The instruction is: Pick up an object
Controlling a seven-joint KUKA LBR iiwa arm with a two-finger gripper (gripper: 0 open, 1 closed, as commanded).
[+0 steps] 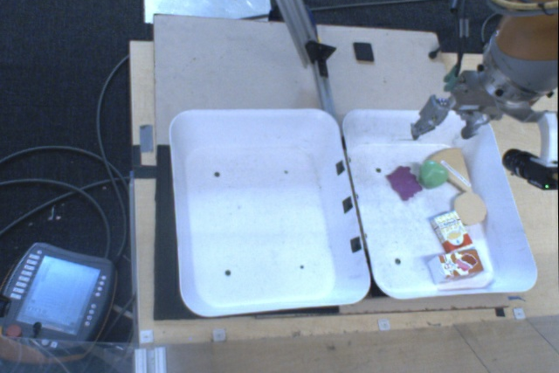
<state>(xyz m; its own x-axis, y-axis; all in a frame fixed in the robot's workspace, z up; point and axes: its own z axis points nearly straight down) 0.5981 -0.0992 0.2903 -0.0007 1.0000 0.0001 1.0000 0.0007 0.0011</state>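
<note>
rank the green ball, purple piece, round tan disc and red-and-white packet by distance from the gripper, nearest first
From the gripper, in the camera view:
1. Round green ball, just below it in the right bin.
2. Flat purple piece, left of the ball; a close second.
3. Round tan disc, lower right.
4. Red-and-white packet, at the bin's near corner.

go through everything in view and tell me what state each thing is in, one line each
Two-finger gripper: open, above the right bin's far edge, holding nothing.
Green round object: resting in the right white bin, touching the tan wooden piece.
Flat purple piece: lying flat, just left of the green one.
Round tan disc: lying flat.
Two red and white packets: lying flat near the front corner.
Left white bin: holds no objects.
</note>
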